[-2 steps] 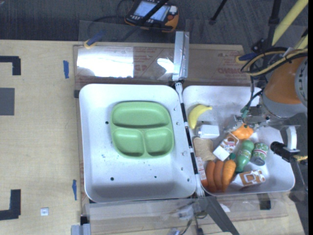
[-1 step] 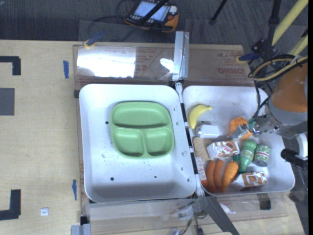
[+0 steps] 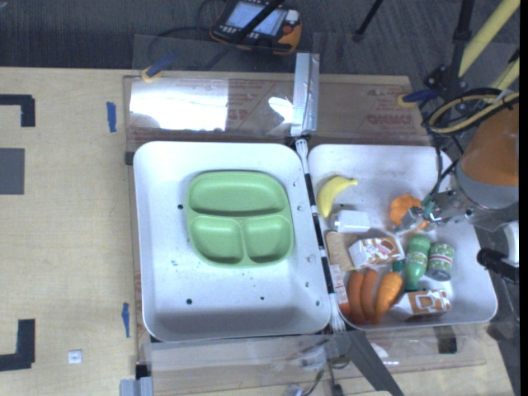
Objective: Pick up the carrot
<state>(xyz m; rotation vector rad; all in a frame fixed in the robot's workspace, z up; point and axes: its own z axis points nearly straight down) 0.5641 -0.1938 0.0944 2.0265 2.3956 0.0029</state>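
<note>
The carrot is orange with a small green top. It lies at the front of the right bin, tip toward the front wall, beside a darker orange-brown piece of similar shape. My gripper reaches in from the right and hangs over the middle of the right bin, next to a small orange fruit. It is well behind and to the right of the carrot, with nothing visibly held.
The right bin also holds a banana, a white block, snack cartons, two green bottles and a small box. A green divided plate sits in the left bin.
</note>
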